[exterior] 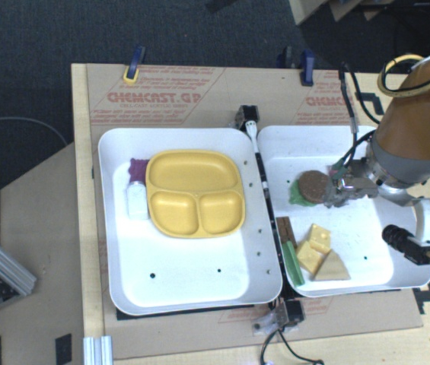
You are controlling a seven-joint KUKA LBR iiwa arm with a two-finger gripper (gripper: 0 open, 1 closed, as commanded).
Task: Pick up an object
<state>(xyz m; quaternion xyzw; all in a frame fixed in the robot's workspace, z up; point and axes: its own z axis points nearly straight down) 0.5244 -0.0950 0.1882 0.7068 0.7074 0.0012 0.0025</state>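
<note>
In the right bin point(367, 147), a brown round object point(311, 185) lies on top of a green piece point(298, 197) near the bin's left middle. My gripper point(339, 186) is low in this bin, right beside the brown object's right edge and seemingly touching it. Pale yellow wedge-shaped blocks point(320, 253) lie near the bin's front, with a green stick point(291, 261) and a brown strip point(284, 230) along the left wall. The grey and orange arm point(412, 128) reaches in from the right and covers the bin's far right part.
The left bin point(176, 280) holds a yellow divided plate point(195, 191), with a purple item point(137, 169) and a white item point(136, 201) at its left. A black part of the arm point(403, 242) hangs over the right bin's front right corner.
</note>
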